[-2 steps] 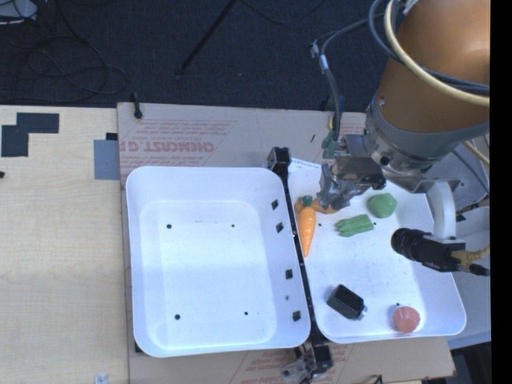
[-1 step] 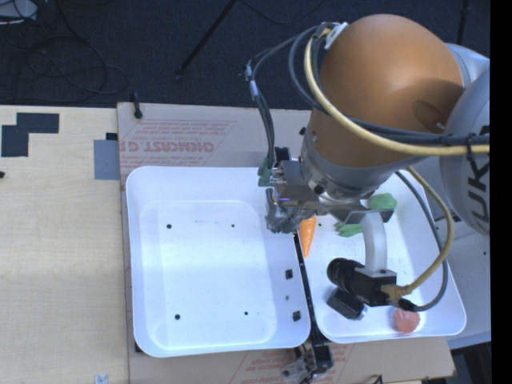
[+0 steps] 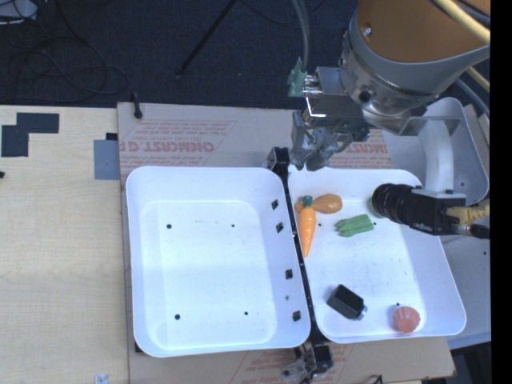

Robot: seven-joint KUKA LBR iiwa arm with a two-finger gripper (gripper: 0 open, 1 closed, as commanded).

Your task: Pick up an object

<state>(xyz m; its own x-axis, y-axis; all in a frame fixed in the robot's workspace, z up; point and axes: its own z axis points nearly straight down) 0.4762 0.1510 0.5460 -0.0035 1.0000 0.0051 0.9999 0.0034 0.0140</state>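
The left bin (image 3: 152, 214) adjoins the right bin (image 3: 448, 294) along a black central divider (image 3: 290, 238). Just right of the divider, a carrot (image 3: 306, 229) lies lengthwise, tip toward the camera. The gripper (image 3: 314, 160) sits above the divider's far end; whether it is parted or closed cannot be determined. Right of the carrot top lies an orange piece (image 3: 326, 204), then a green piece (image 3: 354, 226). A black block (image 3: 346, 302) lies right of the divider's near end, with a pink ball (image 3: 406, 319) further right.
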